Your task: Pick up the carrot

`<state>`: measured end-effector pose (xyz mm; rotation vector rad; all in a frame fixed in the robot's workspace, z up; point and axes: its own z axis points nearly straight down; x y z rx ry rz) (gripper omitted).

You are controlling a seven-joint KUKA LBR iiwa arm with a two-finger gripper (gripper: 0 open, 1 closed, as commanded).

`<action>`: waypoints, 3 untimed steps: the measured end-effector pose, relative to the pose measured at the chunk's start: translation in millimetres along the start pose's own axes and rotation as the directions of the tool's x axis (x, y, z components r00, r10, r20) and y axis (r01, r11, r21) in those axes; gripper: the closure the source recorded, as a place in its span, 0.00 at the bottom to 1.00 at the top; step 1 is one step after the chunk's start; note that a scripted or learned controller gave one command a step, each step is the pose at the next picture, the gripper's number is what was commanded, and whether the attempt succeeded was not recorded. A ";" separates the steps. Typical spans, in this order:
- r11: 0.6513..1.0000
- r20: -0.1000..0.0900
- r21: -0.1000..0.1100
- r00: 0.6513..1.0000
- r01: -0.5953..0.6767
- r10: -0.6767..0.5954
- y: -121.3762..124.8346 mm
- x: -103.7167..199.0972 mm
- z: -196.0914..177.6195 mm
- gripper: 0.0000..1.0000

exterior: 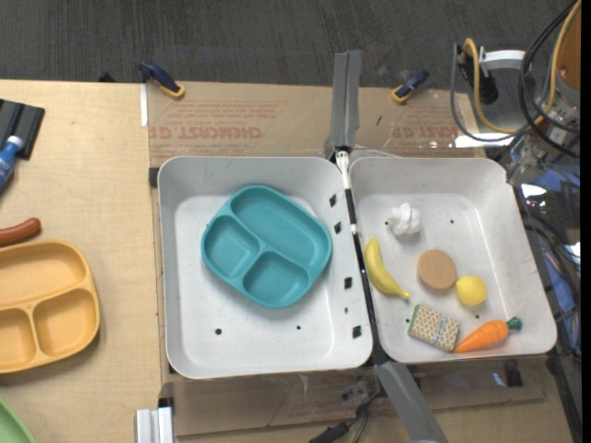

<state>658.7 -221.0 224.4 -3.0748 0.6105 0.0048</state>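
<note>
The orange carrot (482,335) with a green stub lies on its side in the front right corner of the right bin (523,218). It rests just below a yellow lemon (471,291) and right of a patterned sponge-like block (434,328). Part of the arm (559,81), with its cables, hangs at the upper right, beyond the bin's far right corner and well away from the carrot.
Also in the right bin are a banana (383,270), a tan round disc (437,269) and a white crumpled lump (403,218). The left bin (175,275) holds a teal divided plate (267,245). A yellow tray (42,307) and a sausage (18,232) lie on the bench at far left.
</note>
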 end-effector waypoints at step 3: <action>0.993 0.001 -0.001 0.993 -0.117 0.117 -82.5 -45.1 -100.0 1.00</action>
